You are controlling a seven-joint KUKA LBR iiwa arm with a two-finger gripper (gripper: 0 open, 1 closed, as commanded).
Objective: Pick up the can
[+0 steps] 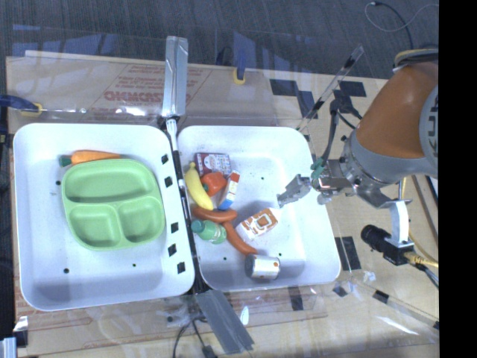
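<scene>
**Can lies at the near edge of the right bin; gripper hangs over the bin's right side**

Edges and room. The can (264, 267), silvery and on its side, lies close to the near wall of the right bin (298, 144), well apart from the other things except the end of an orange sausage-shaped toy (237, 237) just beside its upper left. Bare white floor lies to the can's right and above it, up to the bin's right rim. The clutter sits along the bin's left half: a banana (196, 188), a dark red packet (212, 162), a red and blue item (223, 189), a green bottle (209, 231), an orange-and-white carton (259, 223).

Surface and room. Two white bins side by side on a light wooden bench (417, 304). The left bin (37, 274) holds a green divided tray (113, 202) with a carrot (93, 156) touching its far rim. Grey carpet beyond the bench, cables at the right.

Arm. The arm (395, 125) comes in from the right, orange band above the wrist, wrist tilted toward the left. The gripper (292, 192) sits above the right bin's right part, apart from the can and up-right of it. Fingers too small and blurred: cannot tell whether spread or closed. Nothing seen between them.
</scene>
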